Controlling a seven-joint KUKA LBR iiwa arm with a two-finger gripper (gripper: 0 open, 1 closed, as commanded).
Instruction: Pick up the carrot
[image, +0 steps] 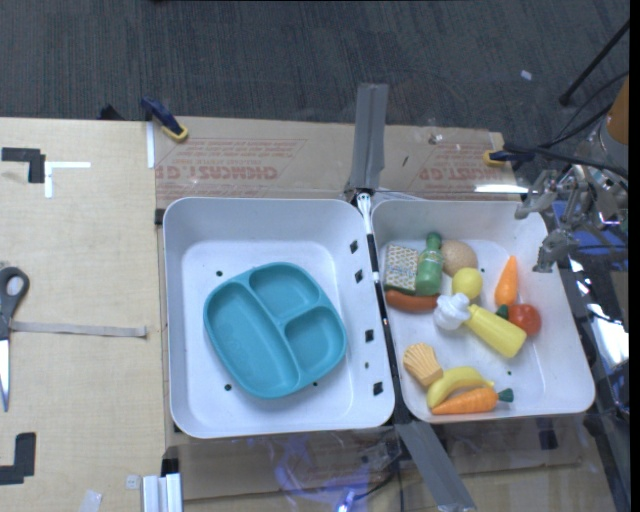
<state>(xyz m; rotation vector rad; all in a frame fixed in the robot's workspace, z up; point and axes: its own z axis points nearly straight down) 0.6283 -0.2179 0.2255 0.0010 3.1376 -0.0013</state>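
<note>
1. The carrot (465, 402) lies nearest, flat along the near edge of the right bin (560, 400). Its green end points toward that bin's near right corner. Lying on its side, it should be easier to grip across its width than along its length.
2. A banana (456, 381) touches the carrot's far side, and a ridged tan piece (422, 362) sits just beside both. This crowding leaves the carrot's near side, by the bin wall, as its only free flank, so I judge that a grip here is likely to nudge the banana.
3. Toward the middle of the bin, a yellow bottle (497, 331) lies tilted with a tomato (526, 319) against it. Further back is a small orange piece (507, 282) that could be mistaken for the target.
4. The gripper (550, 240) hangs over the far right corner of the right bin, well apart from the carrot, and nothing is visibly held in it. I cannot tell whether the claw is released or clenched, because its metalwork and cables blur together.
5. The left bin (190, 400) holds a blue divided plate (275, 330) near its middle, which plays no part in the pick.
6. The approach has not begun, and the arm must first cross to the near edge of the bin.
</note>
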